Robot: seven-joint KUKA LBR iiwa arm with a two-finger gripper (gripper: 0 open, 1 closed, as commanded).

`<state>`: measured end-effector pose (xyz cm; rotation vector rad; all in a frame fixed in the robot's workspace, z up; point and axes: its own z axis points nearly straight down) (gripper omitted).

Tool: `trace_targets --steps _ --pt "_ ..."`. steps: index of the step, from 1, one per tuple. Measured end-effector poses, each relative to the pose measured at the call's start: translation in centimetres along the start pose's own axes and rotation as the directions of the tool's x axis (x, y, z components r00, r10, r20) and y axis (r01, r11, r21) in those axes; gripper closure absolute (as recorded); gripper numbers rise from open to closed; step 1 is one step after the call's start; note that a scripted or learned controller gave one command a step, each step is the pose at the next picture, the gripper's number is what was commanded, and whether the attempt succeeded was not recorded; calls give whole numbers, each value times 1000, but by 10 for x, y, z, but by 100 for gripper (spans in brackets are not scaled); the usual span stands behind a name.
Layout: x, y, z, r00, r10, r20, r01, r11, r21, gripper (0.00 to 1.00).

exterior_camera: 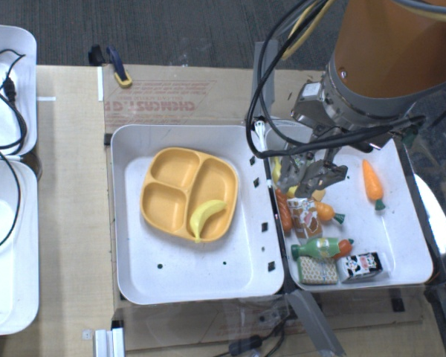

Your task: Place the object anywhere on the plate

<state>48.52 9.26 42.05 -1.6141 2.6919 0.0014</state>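
A yellow divided plate [187, 193] with 3 compartments sits in the left bin [134, 274]. A banana [206, 216] lies in the plate's right compartment, toward 5 o'clock. The gripper [310, 178] hangs over the right bin [409, 222] at its 10 o'clock corner, above a clutter of toy food; whether it is open or closed, I cannot tell. A carrot [372, 183] lies at 2 o'clock, and a green bottle [321, 248] and a small milk carton [361, 265] toward 6.
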Motion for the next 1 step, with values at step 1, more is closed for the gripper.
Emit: trace_targets --steps 1 --pt "62 -70 -21 991 -131 0 131 991 1 100"
